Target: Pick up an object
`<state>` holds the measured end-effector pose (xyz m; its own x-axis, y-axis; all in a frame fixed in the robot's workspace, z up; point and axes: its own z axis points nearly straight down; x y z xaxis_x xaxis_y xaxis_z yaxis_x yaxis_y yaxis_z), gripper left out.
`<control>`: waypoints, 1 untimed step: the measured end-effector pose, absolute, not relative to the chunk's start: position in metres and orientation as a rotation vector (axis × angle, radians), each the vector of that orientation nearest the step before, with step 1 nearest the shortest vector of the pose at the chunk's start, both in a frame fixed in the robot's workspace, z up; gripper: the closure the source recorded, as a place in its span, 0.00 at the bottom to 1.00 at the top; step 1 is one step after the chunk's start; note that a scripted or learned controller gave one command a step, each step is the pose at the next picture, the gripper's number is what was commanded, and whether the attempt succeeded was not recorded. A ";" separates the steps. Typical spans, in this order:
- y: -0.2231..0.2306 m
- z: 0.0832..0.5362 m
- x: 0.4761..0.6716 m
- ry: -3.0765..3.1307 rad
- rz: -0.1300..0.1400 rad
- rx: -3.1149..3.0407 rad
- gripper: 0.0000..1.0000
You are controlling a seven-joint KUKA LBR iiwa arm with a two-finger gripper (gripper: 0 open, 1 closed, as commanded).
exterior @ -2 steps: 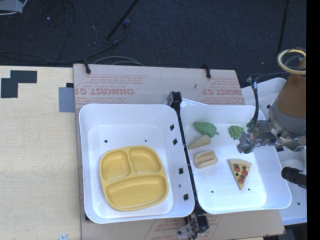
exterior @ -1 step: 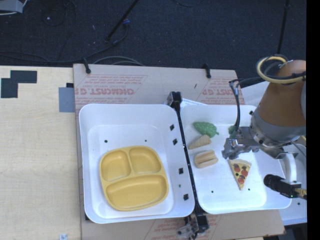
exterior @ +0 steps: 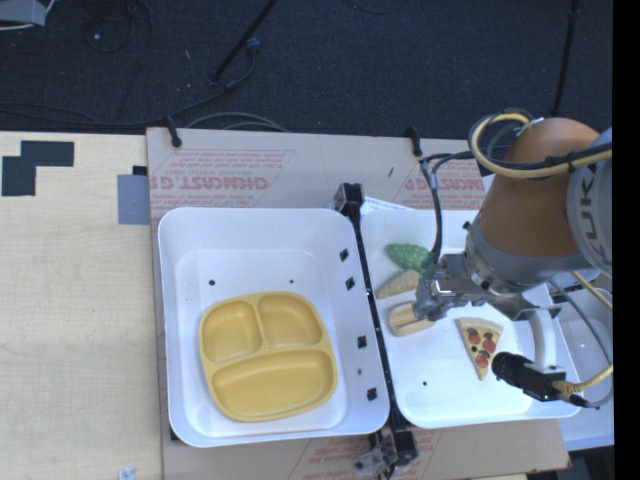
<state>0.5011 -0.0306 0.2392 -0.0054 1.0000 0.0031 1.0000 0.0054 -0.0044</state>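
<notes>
toy food lies in the right bin (exterior: 440, 408): a tan, bread-like piece (exterior: 404, 319) near the divider, a second pale piece (exterior: 396, 285) just above it, a green leafy item (exterior: 408, 256) higher up, and a pizza slice (exterior: 482, 342) toward the middle. the jaws (exterior: 428, 300) sit low over the right end of the bread-like piece, so the step in hand looks like the final descent or the closing for a grasp on it. how far the jaws are open i cannot tell, since the wrist and its cabling cover them, and nothing is visibly held. the next move likely calls for a firm close on that piece and a straight lift, without dragging the pale piece beside it. the left bin (exterior: 200, 238) carries a yellow tray (exterior: 268, 356) with 3 compartments, well apart from the arm. the arm's bulk hides part of the right bin, and the far right of that bin is cut off.
</notes>
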 end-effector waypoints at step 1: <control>0.020 0.227 0.494 -2.222 0.004 -2.213 1.00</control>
<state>0.4935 0.0196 0.2271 -0.0044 1.0000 0.0022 1.0000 0.0044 -0.0058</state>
